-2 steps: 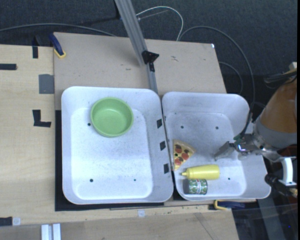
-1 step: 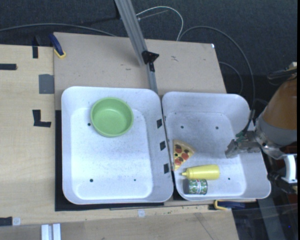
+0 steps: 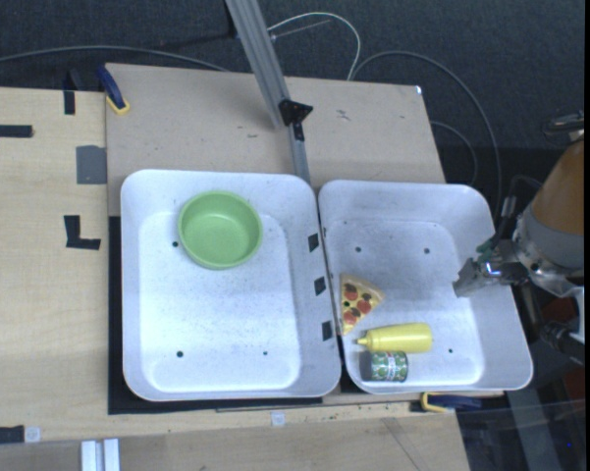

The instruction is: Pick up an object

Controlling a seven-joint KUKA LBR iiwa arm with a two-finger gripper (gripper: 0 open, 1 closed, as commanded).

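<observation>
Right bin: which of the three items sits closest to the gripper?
The yellow mustard bottle, lying on its side. Its base end points toward the gripper. The pizza slice lies farther left, and the green can sits below the bottle.

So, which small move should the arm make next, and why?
Probably a short move left and toward the near edge, to bring the gripper over the yellow bottle. The gripper is at the right bin's right wall, apart from the bottle, the can and the pizza slice, with nothing between its fingers.
</observation>
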